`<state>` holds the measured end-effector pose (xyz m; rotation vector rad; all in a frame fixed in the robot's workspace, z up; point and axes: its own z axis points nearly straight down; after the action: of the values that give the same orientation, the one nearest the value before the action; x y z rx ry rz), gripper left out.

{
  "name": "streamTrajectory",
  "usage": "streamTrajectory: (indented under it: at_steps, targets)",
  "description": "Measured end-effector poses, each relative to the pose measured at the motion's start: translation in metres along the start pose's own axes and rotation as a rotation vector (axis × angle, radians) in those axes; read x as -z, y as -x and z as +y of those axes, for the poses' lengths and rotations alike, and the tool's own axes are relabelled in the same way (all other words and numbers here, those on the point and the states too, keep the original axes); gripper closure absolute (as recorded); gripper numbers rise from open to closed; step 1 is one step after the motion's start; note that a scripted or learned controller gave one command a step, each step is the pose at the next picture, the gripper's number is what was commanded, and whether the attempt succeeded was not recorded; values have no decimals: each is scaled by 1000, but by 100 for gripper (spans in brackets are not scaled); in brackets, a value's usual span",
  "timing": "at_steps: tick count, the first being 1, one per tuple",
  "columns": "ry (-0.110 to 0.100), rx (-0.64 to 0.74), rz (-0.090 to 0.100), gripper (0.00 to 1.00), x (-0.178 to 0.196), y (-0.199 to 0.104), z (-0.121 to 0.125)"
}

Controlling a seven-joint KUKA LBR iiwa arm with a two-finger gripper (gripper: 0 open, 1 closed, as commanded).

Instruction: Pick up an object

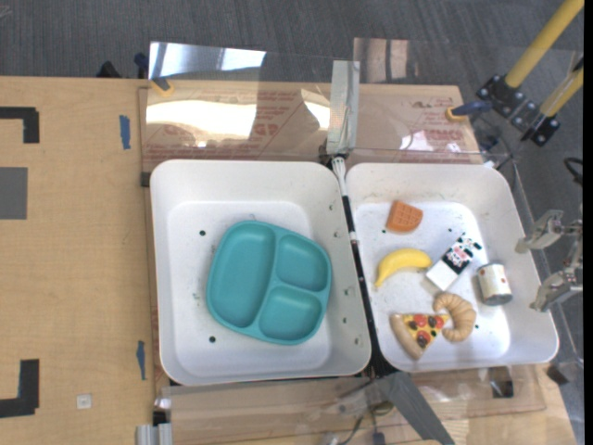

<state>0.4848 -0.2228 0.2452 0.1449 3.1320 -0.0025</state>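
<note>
The right bin (500, 185) holds several small objects. An orange waffle piece (404, 217) lies toward the back. A yellow banana (402, 265) is near the middle. To its right lie a black and white block (460, 255) and a small silver can (494, 283) on its side. A croissant (456, 313) and a pizza slice (419, 330) touch each other at the front. In the left bin (176, 193) a teal three-compartment plate (269, 282) lies flat.
Clear plastic panels (241, 109) stand behind both bins. Metal brackets (553, 262) stick out by the right bin's right rim. A yellow pole with a black clamp (523, 82) stands at the back right. Brown board (65, 248) covers the bench to the left.
</note>
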Motion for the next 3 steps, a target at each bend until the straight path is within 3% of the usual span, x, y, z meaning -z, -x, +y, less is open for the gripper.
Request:
streamTrajectory:
  at_steps: [1,2,3]
  targets:
    - [0,0,0,0,0,0,0]
    - [5,136,8,0,-146,3,75]
    - [0,135,-5,100,-132,7,74]
